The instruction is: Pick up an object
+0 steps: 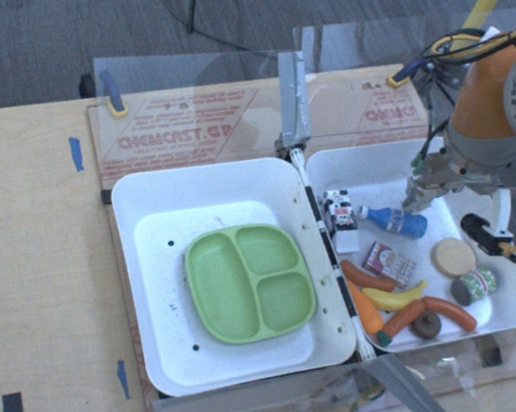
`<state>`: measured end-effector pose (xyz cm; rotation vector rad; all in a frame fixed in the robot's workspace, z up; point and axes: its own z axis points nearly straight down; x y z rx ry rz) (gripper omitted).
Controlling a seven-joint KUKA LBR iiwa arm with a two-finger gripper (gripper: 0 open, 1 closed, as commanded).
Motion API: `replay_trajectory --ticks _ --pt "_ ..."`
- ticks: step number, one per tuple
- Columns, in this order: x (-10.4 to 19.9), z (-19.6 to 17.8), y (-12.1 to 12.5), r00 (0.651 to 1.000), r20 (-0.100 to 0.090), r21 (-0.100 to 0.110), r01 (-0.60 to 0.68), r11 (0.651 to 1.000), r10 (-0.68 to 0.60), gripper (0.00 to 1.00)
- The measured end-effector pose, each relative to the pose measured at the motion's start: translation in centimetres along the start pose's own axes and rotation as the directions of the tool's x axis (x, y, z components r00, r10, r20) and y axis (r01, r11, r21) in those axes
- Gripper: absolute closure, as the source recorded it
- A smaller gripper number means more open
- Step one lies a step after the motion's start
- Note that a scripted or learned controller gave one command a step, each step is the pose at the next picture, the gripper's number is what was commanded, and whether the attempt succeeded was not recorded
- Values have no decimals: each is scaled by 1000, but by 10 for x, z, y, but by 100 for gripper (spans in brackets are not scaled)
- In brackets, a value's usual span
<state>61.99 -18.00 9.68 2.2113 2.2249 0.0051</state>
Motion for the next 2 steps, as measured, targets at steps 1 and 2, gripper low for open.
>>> replay_trajectory --ticks 1,2 --pt "0 0 0 1000 0 0 0 1000 0 0" --pt "-6 11 -37 999 -1 4 50 999 -50 0"
